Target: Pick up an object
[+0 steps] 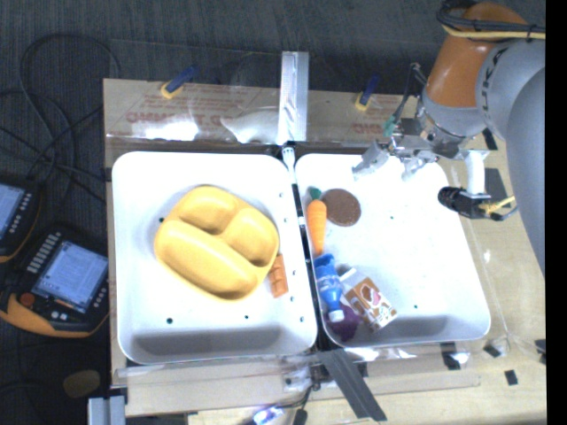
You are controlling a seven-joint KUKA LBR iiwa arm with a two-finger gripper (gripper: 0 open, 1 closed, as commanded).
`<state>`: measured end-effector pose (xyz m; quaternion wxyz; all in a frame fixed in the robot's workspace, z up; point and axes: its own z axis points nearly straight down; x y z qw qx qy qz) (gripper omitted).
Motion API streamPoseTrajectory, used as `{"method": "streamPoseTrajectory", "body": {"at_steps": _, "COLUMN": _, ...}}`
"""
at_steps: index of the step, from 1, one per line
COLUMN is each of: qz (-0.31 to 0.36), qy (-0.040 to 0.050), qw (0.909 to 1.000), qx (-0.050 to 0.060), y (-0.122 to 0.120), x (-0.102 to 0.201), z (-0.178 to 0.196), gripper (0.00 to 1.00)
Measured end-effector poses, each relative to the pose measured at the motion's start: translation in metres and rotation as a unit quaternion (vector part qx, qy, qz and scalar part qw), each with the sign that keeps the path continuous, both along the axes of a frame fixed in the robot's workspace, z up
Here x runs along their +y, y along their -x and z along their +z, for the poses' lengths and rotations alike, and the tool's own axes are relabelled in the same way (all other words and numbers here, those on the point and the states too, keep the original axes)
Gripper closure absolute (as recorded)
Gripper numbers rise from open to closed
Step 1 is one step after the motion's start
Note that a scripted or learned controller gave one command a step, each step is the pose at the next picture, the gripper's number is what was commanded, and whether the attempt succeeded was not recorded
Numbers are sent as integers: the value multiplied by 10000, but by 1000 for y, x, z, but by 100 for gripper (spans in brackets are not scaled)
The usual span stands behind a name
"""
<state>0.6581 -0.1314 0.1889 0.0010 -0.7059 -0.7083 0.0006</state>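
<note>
One orange carrot with a green top, beside a brown disc.

A dark grey carpeted floor is stretching all around the bench. Black cables are looping across it at the left, running toward two handheld control pendants with lit screens. Clear plastic sheeting is catching glare behind the bins.
</note>
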Motion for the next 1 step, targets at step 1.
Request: {"method": "streamPoseTrajectory", "body": {"at_steps": 1, "qz": -160, "qy": 11, "qw": 9999, "qx": 3, "y": 61, "x": 51, "z": -6, "gripper": 0}}
